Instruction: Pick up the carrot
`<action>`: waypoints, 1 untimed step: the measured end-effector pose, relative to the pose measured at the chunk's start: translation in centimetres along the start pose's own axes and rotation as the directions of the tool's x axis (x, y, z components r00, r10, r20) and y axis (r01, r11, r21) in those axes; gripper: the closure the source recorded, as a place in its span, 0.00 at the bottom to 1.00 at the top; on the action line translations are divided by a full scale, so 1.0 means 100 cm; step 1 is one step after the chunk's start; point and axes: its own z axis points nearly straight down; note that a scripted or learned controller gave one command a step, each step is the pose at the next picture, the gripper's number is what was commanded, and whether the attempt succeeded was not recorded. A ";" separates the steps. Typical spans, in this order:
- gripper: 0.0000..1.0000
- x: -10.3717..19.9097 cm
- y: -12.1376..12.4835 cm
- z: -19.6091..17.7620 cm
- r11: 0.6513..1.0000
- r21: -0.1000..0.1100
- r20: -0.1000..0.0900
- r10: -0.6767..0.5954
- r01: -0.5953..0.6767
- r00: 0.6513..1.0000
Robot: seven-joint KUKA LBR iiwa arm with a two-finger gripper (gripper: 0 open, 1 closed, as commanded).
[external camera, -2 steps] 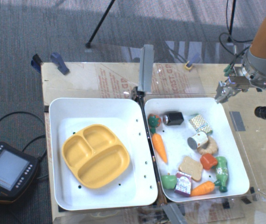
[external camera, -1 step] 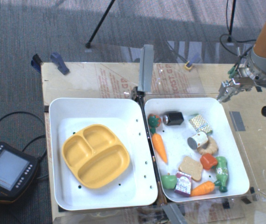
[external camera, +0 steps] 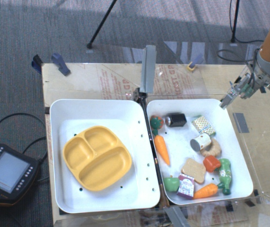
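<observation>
An orange carrot (external camera: 162,149) lies lengthwise along the left side of the right bin (external camera: 229,126), its green top pointing away from me. A second, smaller carrot (external camera: 206,191) lies at the bin's front edge. My gripper (external camera: 228,100) hangs at the right, above the bin's far right corner and well away from both carrots. Nothing is between its fingers.
The right bin also holds a dark can (external camera: 175,119), a white cup (external camera: 201,142), toast (external camera: 193,170), a red pepper (external camera: 211,163), green toy items and a small carton (external camera: 185,187). The left bin (external camera: 59,126) carries a yellow divided plate (external camera: 96,157). A pendant (external camera: 4,171) lies on the floor at left.
</observation>
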 end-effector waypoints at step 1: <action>1.00 -0.019 0.009 0.021 1.000 0.001 -0.002 0.011 -0.011 1.000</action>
